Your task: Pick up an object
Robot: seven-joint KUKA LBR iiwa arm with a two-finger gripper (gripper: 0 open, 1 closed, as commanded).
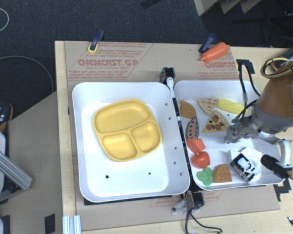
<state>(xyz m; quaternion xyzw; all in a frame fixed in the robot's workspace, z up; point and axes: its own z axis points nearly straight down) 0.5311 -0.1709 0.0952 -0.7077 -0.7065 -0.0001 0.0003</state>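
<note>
In the right bin [263,89] we see a scatter of toy food. A pizza slice [215,123] lies near the middle of it, with a yellow corn cob [230,106] just above it and a paler wedge [206,104] to the cob's left. Along the bin's left wall sit a brown cookie-like round [187,109], a watermelon slice [192,128], a red-orange block [195,144] and a red piece [201,159] below that. In the bottom corner a green piece [205,175] touches a brown toast-like slice [222,173].

The gripper [232,134] comes in from the right on the grey arm [278,101] and sits low over the bin, just right of the pizza slice — whether its jaws are apart or closed we cannot tell, and we see nothing between them. Below it lies a black-and-white object [244,165].

The left bin [83,145] holds a yellow divided plate [127,129] with three compartments. Both bins rest on the table [68,72], where an orange carrot-shaped clamp [214,51] sits at the far edge and a yellow-and-blue clip [94,43] sits further left.
</note>
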